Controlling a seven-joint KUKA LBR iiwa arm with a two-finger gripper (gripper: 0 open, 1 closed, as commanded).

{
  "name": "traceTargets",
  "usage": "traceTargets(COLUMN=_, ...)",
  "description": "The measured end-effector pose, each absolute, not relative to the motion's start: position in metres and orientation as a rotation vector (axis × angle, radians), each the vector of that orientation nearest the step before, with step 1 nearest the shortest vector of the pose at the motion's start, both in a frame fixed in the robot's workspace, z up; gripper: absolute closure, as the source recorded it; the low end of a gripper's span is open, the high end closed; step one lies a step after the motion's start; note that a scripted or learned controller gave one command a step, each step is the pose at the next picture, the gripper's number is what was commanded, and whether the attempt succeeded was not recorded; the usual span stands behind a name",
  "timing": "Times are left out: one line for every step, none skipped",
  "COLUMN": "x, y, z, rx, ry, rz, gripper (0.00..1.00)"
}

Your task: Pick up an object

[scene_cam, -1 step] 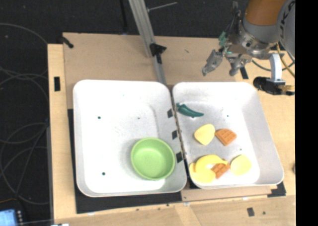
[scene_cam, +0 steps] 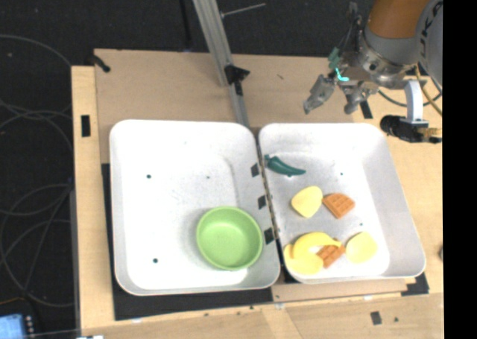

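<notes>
On the tan tabletop (scene_cam: 164, 88), ringed by black floor, two white bins (scene_cam: 179, 159) sit side by side; the gripper (scene_cam: 335, 97) hangs spread and empty at the far right.

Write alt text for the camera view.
The gripper hangs open above the bench, beyond the right bin, which holds yellow pieces, orange pieces and a teal piece. The left bin holds a green bowl.

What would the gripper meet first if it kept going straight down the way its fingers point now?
Probably the far rim of the right bin, or the bare bench just behind it. The gripper hangs above that edge with fingers spread; depth is hard to judge, and the teal piece lies well forward.
</notes>
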State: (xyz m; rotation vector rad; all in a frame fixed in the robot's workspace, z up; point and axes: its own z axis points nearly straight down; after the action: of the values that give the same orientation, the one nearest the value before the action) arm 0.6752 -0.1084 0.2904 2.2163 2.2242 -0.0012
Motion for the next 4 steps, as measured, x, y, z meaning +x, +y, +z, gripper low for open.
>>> traceTargets(x=0.668, y=-0.104, z=0.233, rx=2.223, ry=2.223, rz=-0.008, gripper=0.0)
traceTargets(x=0.67, y=-0.11, z=0.171, rx=2.223, ry=2.221, rz=-0.008, gripper=0.0)
traceTargets(x=0.671, y=-0.121, z=0.124, rx=2.223, ry=2.22, rz=-0.008, gripper=0.0)
traceTargets(x=0.672, y=-0.12, z=0.138, rx=2.224, ry=2.216, rz=0.001, gripper=1.0)
